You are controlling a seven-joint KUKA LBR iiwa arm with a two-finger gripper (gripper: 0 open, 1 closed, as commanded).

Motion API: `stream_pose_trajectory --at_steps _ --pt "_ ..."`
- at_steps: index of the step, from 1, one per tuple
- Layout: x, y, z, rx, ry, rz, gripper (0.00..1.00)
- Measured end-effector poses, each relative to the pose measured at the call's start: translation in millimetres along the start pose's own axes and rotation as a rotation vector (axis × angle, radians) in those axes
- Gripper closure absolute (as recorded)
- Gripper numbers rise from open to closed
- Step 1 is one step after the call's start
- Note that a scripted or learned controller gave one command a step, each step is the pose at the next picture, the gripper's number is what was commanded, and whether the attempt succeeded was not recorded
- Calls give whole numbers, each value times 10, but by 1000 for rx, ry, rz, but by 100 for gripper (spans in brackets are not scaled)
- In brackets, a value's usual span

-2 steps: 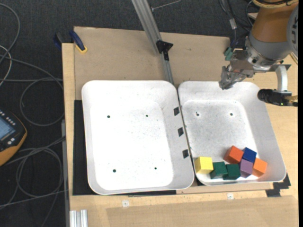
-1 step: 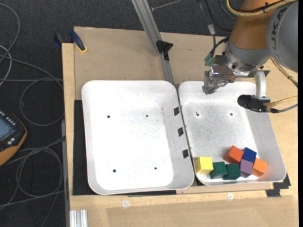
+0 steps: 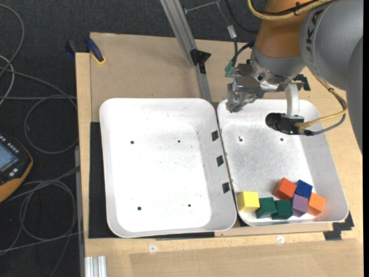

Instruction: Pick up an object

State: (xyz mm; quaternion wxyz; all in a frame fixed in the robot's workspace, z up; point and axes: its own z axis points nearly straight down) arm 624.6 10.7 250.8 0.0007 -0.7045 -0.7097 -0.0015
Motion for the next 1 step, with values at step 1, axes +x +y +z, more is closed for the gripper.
stream_pose_trajectory --at_steps 1 --pt "615 -76 112 4 0 0 100"
